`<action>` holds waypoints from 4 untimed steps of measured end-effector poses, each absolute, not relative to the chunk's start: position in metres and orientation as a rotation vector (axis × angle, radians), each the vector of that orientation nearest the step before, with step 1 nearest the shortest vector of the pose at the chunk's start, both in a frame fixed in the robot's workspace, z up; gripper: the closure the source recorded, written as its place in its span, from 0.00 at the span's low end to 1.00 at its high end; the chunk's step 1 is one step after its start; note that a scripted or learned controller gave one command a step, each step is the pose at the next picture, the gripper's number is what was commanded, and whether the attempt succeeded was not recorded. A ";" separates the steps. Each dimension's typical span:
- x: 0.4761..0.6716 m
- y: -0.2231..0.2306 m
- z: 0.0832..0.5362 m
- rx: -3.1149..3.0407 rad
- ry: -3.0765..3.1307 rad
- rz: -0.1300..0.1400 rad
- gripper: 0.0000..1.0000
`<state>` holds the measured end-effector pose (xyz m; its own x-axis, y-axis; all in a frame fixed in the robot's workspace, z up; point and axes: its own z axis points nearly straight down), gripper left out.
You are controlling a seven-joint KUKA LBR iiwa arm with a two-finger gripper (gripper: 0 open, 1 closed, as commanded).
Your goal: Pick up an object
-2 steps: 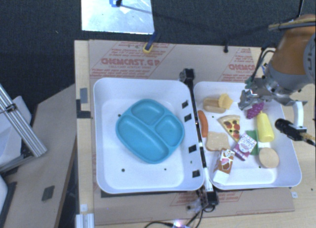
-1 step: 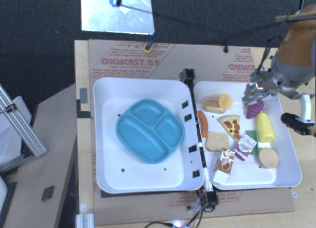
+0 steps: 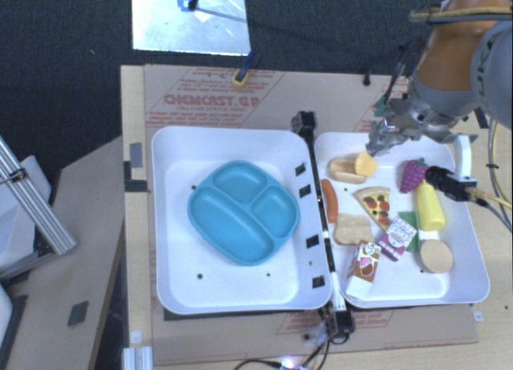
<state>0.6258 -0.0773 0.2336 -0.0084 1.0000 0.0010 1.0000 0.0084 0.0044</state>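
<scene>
- The hand [image 3: 383,138] is seen over the far edge of the right bin [image 3: 481,280], just above and beside the yellow cheese wedge [image 3: 365,165]; whether it is wide or narrow cannot be told, since the fingertips are too small and blurred to be read.
- Nothing is seen held by the hand, so the pick is judged not yet made.
- The nearest candidates are judged to be the cheese wedge and the pale bread piece [image 3: 345,170] touching it, both just below the hand.
- A slip could be caused by the two touching pieces: one could be pushed aside by a finger instead of being enclosed, or both could be pinched and dropped.
- The bin wall lies close behind the hand, so a finger could be blocked by it on descent.
- Further from the hand, one each is counted in the right bin: purple grapes [image 3: 413,174], pizza slice [image 3: 376,204], orange carrot-like stick [image 3: 329,200], toast slice [image 3: 351,229], yellow bottle [image 3: 430,207], round cracker [image 3: 437,256].
- Two small cartons [image 3: 366,263] are counted, lying near the front of the bin.
- In the left bin [image 3: 172,280], well apart from the hand, one blue divided plate [image 3: 243,212] is counted.
- Two bins are counted on the counter [image 3: 132,216].
</scene>
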 end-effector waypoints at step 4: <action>0.636 -0.027 0.235 2.218 2.222 0.003 1.00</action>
<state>0.6357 -0.0274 0.2351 -0.0020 1.0000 0.0001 1.0000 0.0020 0.0029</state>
